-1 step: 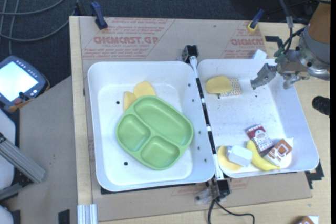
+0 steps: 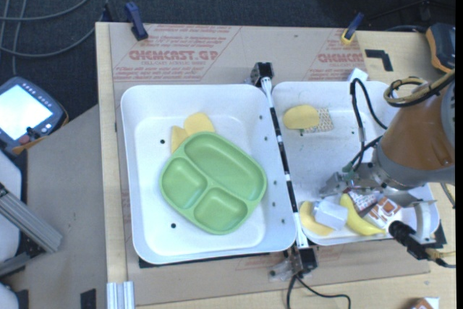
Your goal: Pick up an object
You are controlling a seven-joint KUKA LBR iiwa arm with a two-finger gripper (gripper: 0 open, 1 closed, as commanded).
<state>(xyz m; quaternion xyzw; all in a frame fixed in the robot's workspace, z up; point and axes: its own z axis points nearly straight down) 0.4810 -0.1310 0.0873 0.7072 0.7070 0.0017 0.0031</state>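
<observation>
The right bin (image 2: 312, 159) holds a yellow rounded object (image 2: 300, 116) with a speckled piece (image 2: 325, 121) beside it near its far wall. At its near edge lie a yellow banana (image 2: 360, 222), a white box (image 2: 330, 214), a yellow curved piece (image 2: 309, 221) and a red-and-white packet (image 2: 377, 208). My gripper (image 2: 338, 184) hangs low over the near part of this bin, just above the white box and the packet. The arm's grey and orange body hides the bin's right side. I see nothing lifted.
The left bin (image 2: 132, 155) holds a green divided plate (image 2: 212, 183) lying on a yellow flat object (image 2: 191, 127). A black divider (image 2: 278, 155) runs between the bins. Clamps (image 2: 134, 19) sit at the bench's far edge. A cable (image 2: 359, 116) loops over the right bin.
</observation>
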